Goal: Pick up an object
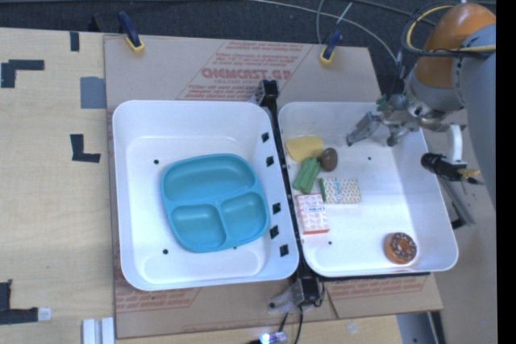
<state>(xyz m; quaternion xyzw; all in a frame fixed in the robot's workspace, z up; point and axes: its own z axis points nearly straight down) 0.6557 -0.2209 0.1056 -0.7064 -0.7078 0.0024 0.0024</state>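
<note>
On the bench I count two bins: left bin [133, 173] holds one blue tray [214, 201], right bin [419, 205] six small items, gripper [372, 129] fingers apart, holding nothing.

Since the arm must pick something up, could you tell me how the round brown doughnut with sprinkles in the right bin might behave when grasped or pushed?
The round brown doughnut with sprinkles lies flat, so a push would probably slide it, not roll it. It sits near the white right bin's front corner, so it may jam against the wall. It looks like a light toy.
</note>
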